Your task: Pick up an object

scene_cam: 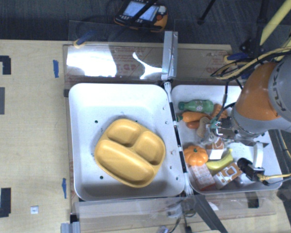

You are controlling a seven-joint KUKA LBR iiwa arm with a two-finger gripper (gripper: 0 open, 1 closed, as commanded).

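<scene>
Orange-banded and grey, the arm leans in from the right over the right bin, its gripper low among a green bottle, small orange pumpkin and yellow banana. Whether it grips anything is unclear. A yellow divided tray fills the left bin.

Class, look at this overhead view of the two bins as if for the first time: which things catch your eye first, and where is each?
The big yellow compartment tray dominates, lying alone in the left bin. Next comes the grey arm with its orange band, reaching in from the right over the right bin. Below it sits a crowded pile: a green bottle at the far side, a small orange pumpkin and a yellow banana nearer the camera.
</scene>
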